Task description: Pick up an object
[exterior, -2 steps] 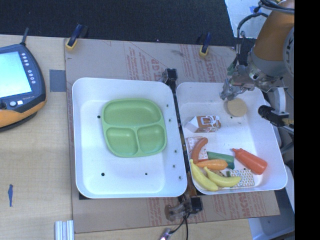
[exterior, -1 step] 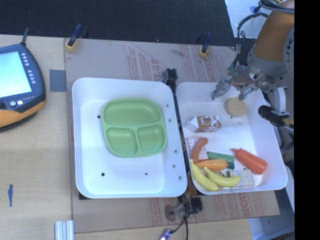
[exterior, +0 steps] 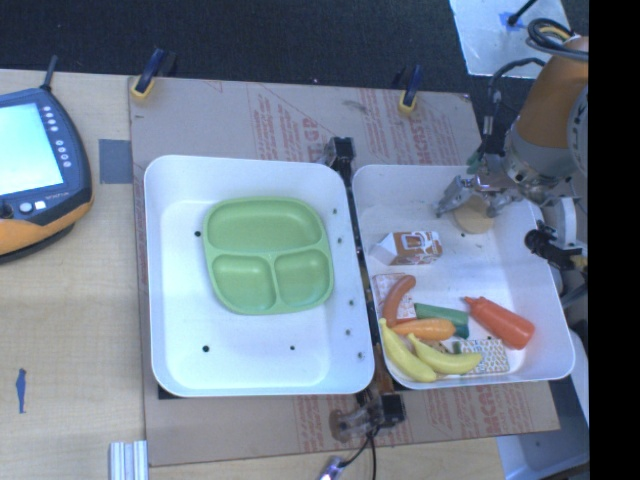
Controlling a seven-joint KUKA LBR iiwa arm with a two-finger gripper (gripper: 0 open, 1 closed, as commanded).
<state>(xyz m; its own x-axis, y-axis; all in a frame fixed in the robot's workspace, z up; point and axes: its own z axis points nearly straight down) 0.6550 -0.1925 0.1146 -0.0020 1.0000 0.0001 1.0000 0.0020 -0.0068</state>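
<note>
Gripper (exterior: 470, 200) near right bin (exterior: 560, 298) far rim — finger state unclear; toys crowd near edge.

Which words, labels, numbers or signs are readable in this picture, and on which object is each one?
No text can be read with certainty.
Cardboard sheet: rows of red printing, too blurred to read.
Small carton in the right bin: a printed label, too small to read.
Flat packet under the bananas: a pattern, unreadable.
Handheld pendant: its screen shows glare, no legible text.
</note>
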